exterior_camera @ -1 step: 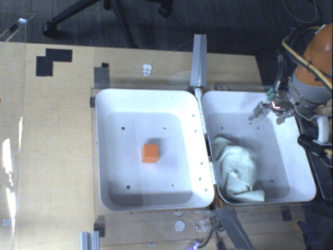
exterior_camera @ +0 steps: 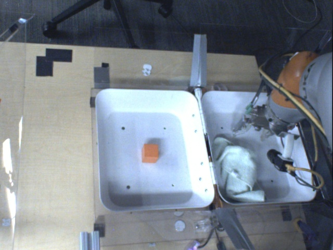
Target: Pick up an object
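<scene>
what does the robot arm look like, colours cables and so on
The arm is rounded and light grey, with an orange band above the wrist. Yellowish and dark cables loop along its side, and more run down by the right bin's far edge. The pincer is a small dark metal assembly with thin parts and a speck of green.

— What sits on the bench (exterior_camera: 57, 155)?
— Two shallow white bins, side by side and touching: the left bin (exterior_camera: 112, 191) and the right bin (exterior_camera: 223, 100). Black tape patches (exterior_camera: 51, 60) lie near its far left corner.
</scene>
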Robot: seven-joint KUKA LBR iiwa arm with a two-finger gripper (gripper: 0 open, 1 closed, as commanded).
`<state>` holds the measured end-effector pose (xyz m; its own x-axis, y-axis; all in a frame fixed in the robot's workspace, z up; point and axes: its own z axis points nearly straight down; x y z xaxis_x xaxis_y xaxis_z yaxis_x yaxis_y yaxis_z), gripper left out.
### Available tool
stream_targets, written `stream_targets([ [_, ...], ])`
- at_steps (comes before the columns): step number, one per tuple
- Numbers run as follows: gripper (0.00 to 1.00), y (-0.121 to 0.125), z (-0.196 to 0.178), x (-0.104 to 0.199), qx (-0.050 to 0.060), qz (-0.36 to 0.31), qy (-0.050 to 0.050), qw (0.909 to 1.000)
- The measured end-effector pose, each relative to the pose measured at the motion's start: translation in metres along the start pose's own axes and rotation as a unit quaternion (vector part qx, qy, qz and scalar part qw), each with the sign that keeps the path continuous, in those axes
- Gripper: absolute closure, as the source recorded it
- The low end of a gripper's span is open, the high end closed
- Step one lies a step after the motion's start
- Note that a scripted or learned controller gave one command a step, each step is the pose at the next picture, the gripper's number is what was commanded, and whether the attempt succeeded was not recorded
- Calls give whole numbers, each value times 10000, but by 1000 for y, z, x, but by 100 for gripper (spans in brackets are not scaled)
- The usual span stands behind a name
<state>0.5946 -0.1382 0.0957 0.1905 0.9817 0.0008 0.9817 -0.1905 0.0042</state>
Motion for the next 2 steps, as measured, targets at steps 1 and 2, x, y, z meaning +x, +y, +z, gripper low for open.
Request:
stream_targets([
  [1,100,1,-11,1,-16,-12,8,10000],
  [2,100,63,-92,21,-6,376,-8,9993],
])
